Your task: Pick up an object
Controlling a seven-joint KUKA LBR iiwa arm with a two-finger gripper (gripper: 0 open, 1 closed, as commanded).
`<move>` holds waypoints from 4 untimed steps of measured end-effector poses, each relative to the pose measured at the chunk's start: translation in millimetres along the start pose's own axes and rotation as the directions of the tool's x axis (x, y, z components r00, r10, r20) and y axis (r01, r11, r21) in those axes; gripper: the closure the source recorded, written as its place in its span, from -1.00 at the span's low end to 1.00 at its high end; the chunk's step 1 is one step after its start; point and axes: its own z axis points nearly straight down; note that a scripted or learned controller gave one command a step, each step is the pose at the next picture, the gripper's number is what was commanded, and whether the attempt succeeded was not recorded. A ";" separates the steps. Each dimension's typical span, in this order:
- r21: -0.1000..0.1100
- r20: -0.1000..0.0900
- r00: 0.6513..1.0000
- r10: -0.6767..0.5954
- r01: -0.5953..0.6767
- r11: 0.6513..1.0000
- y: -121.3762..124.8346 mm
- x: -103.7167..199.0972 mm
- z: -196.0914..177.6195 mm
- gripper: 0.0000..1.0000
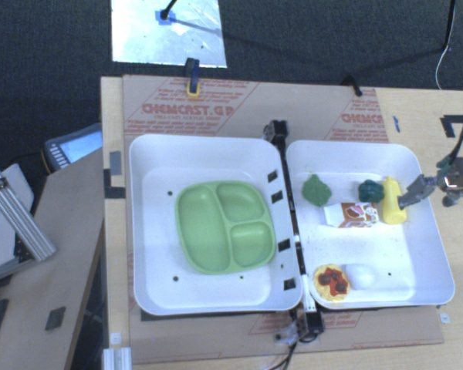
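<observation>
Counter point(239, 102): cardboard-covered, carrying two white bins.
Left bin point(150, 206): well left of the end effector, holding a green divided plate point(224, 227).
Right bin point(417, 237): under the end effector.
End effector point(411, 193): at the right bin's right edge; whether clenched or released, cannot tell.
Yellow toy point(393, 205): touching the tip, just left.
Dark green toy point(370, 191): next left.
Green broccoli point(317, 190): farther left.
Printed packet point(358, 214): below-left.
Pizza toy point(332, 281): well below-left.

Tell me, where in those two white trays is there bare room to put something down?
Left bin: bare floor all around the green divided plate. Right bin: bare strip along its far wall and in its near right corner. Crowded around the yellow toy, where the gripper sits.
</observation>
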 end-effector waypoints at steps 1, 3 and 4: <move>0.002 -0.001 1.000 0.002 -0.002 1.000 -3.3 9.9 50.8 -1.00; 0.004 -0.002 1.000 0.003 -0.003 1.000 4.7 14.7 149.7 -1.00; -0.002 0.001 1.000 0.003 -0.003 1.000 6.1 14.2 136.7 1.00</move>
